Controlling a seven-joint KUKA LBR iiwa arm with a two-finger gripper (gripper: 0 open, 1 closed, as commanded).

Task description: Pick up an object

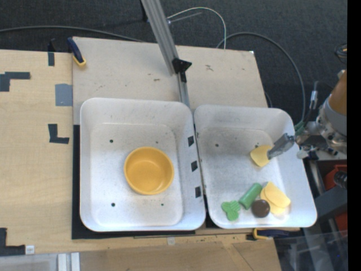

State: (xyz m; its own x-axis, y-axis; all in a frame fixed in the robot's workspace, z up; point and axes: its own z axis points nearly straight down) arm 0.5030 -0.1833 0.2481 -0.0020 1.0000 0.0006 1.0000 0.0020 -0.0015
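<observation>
My gripper [278, 147] reaches in from the right over the right bin [225, 117], and its tip touches or overlaps the right edge of a small pale yellow piece [259, 156] on the bin floor. Nearer the bin's front lie a green object [243, 201], a brown round thing [260, 208] and a yellow block [276, 197], close together. A yellow bowl [148, 170] sits upright in the middle of the left bin [96, 123]. The arm's wrist [327, 129] hangs over the right bin's right rim.
A grey metal pole [161, 24] slants down from the top to the gap between the bins. Cables [248, 38] loop over the dark floor behind. A blue and yellow clamp [76, 51] grips the board's back left corner.
</observation>
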